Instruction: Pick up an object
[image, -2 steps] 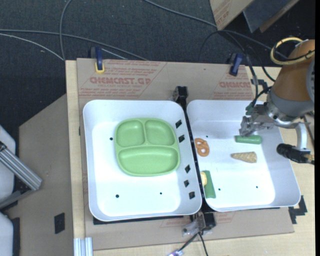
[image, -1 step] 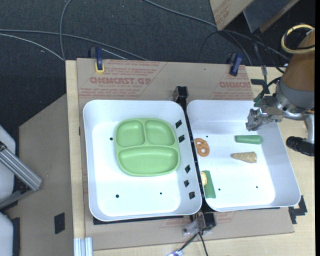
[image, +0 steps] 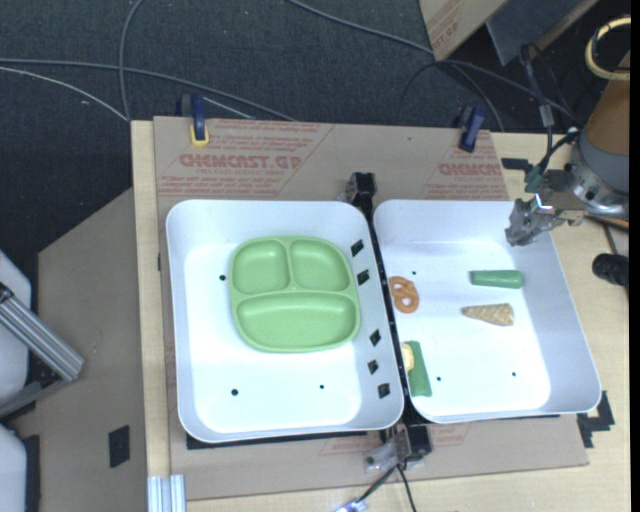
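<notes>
gripper (image: 524, 222): upper right of frame, can't tell its grip state
green piece (image: 496, 280): just below-left of it, lying left-right

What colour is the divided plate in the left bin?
Light green, all over; the divided plate shows clearly in the camera view.

You look down on a dark grey carpeted floor (image: 90, 150) crossed by thin grey cables (image: 120, 60). A tan cardboard-covered bench top (image: 300, 160), printed with red lettering, is held by two blue clamps (image: 199, 118) at its far edge. A brown cardboard box (image: 455, 20) sits at the top, and a silver aluminium rail (image: 35, 330) angles in at left.
</notes>
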